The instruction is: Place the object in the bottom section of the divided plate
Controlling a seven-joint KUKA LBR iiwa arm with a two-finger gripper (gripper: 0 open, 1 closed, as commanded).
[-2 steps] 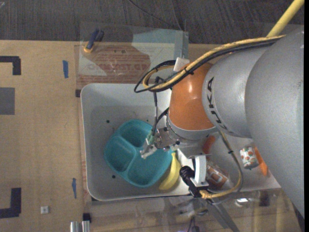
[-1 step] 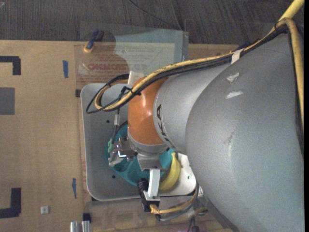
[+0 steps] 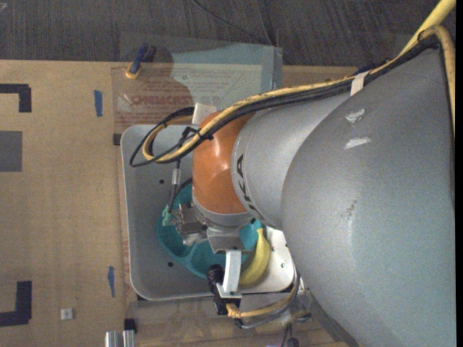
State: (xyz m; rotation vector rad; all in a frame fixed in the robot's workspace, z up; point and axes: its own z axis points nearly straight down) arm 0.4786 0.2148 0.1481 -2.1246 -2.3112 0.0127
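A teal divided plate (image 3: 172,238) lies in the white bin (image 3: 142,194), mostly covered by my arm. A yellow banana (image 3: 258,260) shows at the plate's right side, just beyond the wrist. My gripper sits under the orange band (image 3: 217,172) and the grey wrist, directly over the plate. A small green piece (image 3: 168,214) shows at the plate's left rim beside the wrist. What lies under the wrist is hidden.
The grey arm (image 3: 362,194) fills the right half of the view. Yellow and black cables (image 3: 163,139) loop over the bin's upper part. The wooden bench (image 3: 58,194) stretches to the left with blue and black tape marks.
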